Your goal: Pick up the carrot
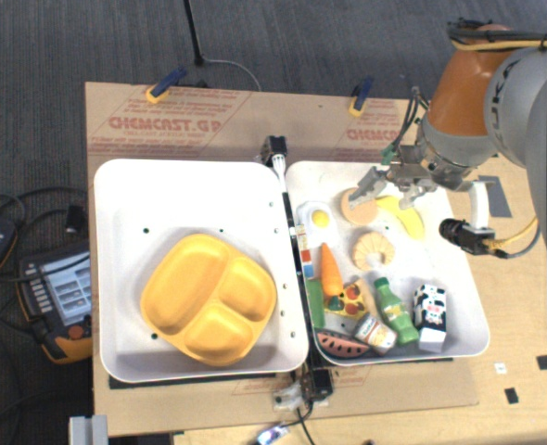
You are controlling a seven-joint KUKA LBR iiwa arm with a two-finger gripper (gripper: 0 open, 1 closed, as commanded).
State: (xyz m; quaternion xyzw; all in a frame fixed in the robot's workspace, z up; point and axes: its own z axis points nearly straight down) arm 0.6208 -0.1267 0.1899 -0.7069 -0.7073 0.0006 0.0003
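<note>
The carrot is orange with a green top and lies in the right bin, close to its left wall and pointing toward the back. My gripper hovers over the back of the right bin, above a tan round cookie and a yellow banana piece. Its two fingers are spread apart with nothing between them. The carrot lies well to the front left of the gripper.
The right bin also holds a fried egg, a croissant, a pizza slice, a green bottle, a milk carton and a watermelon slice. A yellow divided plate lies in the left bin.
</note>
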